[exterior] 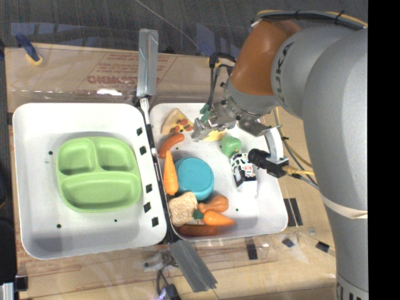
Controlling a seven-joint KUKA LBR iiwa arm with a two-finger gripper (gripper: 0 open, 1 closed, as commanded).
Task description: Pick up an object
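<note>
The claw (206, 127) hangs low over the far end of the right bin (272, 220); whether it is wide or narrow I cannot tell. No object is seen in its grip.

To do the pick well, I judge it should drop straight onto one loose piece, such as the yellow piece (215, 134) just beside it or the green pepper (230, 145), and keep off the bin wall.

The right bin also holds a pizza slice (175, 121), sausage (170, 144), carrot (170, 174), blue bowl (194, 178), bread (183, 209) and a black-and-white carton (242, 167). The left bin (31, 167) holds a green tray (98, 173).
</note>
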